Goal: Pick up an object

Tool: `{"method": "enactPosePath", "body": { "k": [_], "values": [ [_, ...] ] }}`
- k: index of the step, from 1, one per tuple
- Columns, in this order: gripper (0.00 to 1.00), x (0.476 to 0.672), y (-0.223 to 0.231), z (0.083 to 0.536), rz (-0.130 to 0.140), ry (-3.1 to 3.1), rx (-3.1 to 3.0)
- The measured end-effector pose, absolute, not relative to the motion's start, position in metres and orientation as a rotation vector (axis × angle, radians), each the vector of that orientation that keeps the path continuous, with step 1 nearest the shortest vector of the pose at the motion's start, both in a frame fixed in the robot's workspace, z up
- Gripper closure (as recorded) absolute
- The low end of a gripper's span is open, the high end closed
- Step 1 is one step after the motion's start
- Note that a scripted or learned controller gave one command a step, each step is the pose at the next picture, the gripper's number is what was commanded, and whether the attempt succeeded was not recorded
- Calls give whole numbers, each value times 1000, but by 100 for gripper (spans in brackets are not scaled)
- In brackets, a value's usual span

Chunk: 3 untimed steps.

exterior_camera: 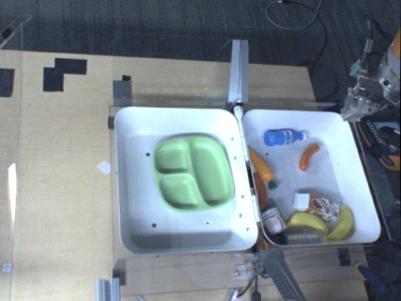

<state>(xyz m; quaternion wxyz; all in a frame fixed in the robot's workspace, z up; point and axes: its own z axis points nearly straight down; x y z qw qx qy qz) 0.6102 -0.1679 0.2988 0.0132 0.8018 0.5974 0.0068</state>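
Camera view. I see the gripper (362, 100) at the far right corner of the right bin (354, 187), above its rim, clamped on nothing; its state I cannot tell from here. No target is chosen yet, so candidates all lie in that bin: blue bottle (283, 137) near the far wall, small orange sausage (308, 157) just beside it, carrot (260, 164) against the divider, bananas (326, 222) and a snack packet (323, 207) crowded in the near corner with a small can (272, 219).

Risks, as I judge them: the bottle could roll under a descending finger. The near-corner pile is tight, so a grasp there may snag two things or hit the wall. The carrot hugs the divider, leaving little finger room.

Left bin (128, 193) holds a green tray (193, 172). Light wooden bench (56, 180), dark carpet (156, 17) beyond, a cable (301, 11) looped on it.
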Motion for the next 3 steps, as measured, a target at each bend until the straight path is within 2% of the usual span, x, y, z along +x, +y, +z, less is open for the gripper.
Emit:
{"method": "enactPosePath", "body": {
  "k": [1, 2, 3],
  "values": [
    [100, 622, -184, 256, 4, 1680, 2651],
    [100, 623, -182, 267, 8, 1690, 2640],
    [100, 651, -187, 241, 5, 1469, 2773]
  ]
}}
